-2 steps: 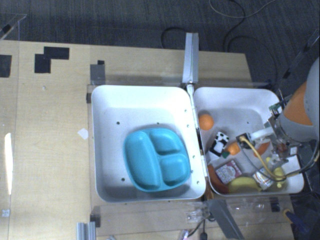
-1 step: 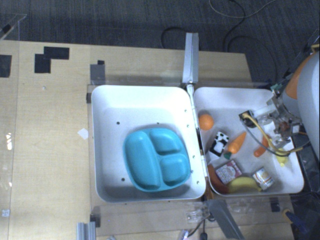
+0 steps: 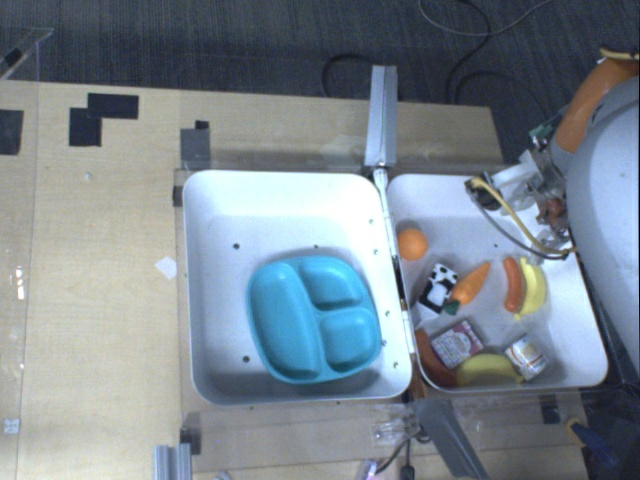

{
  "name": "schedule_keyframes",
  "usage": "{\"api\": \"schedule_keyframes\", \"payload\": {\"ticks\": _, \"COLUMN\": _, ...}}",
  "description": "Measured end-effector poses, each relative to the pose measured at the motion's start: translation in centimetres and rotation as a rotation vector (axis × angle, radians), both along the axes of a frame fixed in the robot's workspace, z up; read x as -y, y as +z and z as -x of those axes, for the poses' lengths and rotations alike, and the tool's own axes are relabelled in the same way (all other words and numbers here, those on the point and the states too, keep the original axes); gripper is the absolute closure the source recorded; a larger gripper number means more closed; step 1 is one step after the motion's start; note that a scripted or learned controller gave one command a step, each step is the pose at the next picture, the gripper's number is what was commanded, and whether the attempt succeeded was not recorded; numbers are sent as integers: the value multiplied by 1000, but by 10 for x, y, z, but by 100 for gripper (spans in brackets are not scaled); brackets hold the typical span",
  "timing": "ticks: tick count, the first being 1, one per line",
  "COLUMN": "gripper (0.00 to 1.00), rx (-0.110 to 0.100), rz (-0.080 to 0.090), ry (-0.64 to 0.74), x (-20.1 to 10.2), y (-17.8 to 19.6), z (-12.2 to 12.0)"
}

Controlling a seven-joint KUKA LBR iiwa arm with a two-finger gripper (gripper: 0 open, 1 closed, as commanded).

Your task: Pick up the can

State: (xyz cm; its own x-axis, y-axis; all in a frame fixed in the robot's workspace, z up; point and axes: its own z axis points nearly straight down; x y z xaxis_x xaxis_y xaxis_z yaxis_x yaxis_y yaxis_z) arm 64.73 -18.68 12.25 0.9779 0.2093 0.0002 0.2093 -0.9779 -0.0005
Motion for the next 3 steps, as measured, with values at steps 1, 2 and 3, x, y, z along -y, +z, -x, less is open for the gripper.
{"api": "schedule_keyframes", "payload": {"ticks": 1, "gripper": 100, "rx": 0, "rz": 0, "ry": 14, "x": -2, "y": 8, "z": -2}}
{"api": "schedule_keyframes", "payload": {"ticks": 2, "gripper": 100, "rx": 12, "rz": -5, "ry": 42, "x": 11, "y": -19, "z": 61}}
{"api": "schedule_keyframes", "payload": {"ticks": 3, "gripper": 100, "rx": 2, "rz": 0, "ry": 12, "x": 18, "y": 36, "z": -8}}
